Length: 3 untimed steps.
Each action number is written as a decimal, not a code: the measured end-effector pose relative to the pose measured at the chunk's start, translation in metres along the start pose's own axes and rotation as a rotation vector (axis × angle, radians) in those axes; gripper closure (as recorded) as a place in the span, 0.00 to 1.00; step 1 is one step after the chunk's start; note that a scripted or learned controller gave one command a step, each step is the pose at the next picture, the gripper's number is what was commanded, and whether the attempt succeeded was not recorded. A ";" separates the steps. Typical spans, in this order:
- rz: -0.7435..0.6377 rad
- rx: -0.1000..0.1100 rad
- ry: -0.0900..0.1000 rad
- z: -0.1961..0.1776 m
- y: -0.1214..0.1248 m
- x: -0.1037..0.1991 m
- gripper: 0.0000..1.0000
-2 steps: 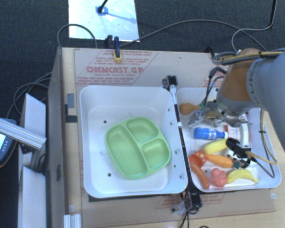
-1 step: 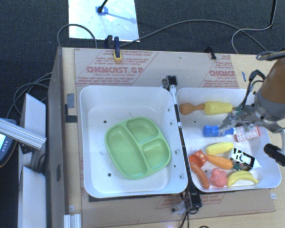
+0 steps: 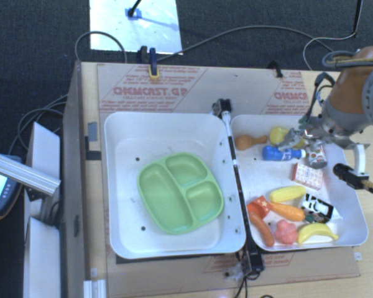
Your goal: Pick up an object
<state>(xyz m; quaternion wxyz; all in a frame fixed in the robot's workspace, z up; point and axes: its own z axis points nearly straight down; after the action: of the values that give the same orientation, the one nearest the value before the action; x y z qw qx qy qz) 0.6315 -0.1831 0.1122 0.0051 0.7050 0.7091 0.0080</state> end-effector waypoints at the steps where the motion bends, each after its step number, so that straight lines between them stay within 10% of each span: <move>1: 0.001 0.064 0.005 0.027 0.030 0.023 0.00; 2: 0.005 0.067 0.024 0.033 0.029 0.012 0.00; 3: 0.006 0.061 0.002 0.022 0.028 0.001 1.00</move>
<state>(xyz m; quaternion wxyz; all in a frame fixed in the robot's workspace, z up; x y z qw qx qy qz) 0.6599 -0.1816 0.0903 -0.0172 0.7071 0.7068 -0.0132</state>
